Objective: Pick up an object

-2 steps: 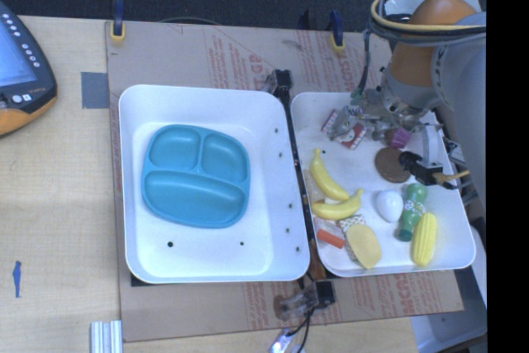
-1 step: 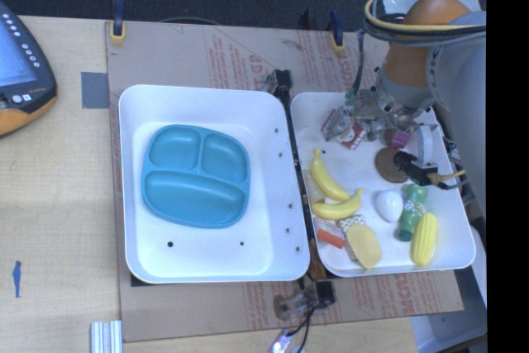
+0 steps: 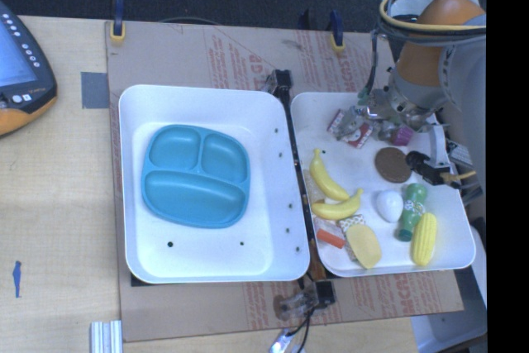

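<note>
Arm: reached in from the right, its end effector [image 3: 382,113] low over the far end of the right bin [image 3: 463,256].
End effector state: I could not tell.
Nearest things: a crumpled wrapper [image 3: 349,126] just beside it, a purple piece [image 3: 402,135] and a brown disc [image 3: 393,164] close by.
Other candidates: two bananas [image 3: 332,196], a white egg [image 3: 388,205], a green bottle [image 3: 411,211], a corn cob [image 3: 424,239], a carrot [image 3: 331,239], all lying in the right bin.
Left bin [image 3: 136,178]: held a blue divided plate [image 3: 197,175].
Progress: nothing looked lifted; the pick seemed still to be made.
</note>
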### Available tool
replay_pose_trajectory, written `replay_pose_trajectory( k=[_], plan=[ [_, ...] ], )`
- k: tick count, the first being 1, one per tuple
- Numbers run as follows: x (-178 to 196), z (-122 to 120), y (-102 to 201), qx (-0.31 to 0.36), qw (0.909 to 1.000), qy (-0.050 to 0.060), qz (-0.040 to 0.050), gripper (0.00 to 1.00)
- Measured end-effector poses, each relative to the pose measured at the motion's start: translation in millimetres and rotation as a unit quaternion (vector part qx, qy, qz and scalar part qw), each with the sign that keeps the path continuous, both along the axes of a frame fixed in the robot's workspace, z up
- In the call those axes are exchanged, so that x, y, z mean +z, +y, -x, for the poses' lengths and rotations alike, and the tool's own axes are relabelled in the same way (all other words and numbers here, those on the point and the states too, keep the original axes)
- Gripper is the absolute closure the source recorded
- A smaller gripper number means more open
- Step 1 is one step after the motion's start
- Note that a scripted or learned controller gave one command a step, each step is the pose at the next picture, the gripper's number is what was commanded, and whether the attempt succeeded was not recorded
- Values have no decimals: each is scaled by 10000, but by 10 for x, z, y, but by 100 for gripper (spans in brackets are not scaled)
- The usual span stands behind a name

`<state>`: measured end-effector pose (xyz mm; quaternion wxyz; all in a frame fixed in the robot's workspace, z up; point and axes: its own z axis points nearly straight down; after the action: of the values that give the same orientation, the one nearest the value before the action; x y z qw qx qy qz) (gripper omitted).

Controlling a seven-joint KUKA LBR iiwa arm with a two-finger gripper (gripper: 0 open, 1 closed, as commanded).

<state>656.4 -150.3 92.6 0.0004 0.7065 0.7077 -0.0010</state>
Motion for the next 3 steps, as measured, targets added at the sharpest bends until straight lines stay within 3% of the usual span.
replay_pose_trajectory(
  k=[1,2,3],
  plan=[
    [113,19,-4,25,10000,74,-6,100],
    [1052,658,683,40,10000,-8,-21,100],
    [994,657,647,14,10000,20,-10,0]
  ],
)
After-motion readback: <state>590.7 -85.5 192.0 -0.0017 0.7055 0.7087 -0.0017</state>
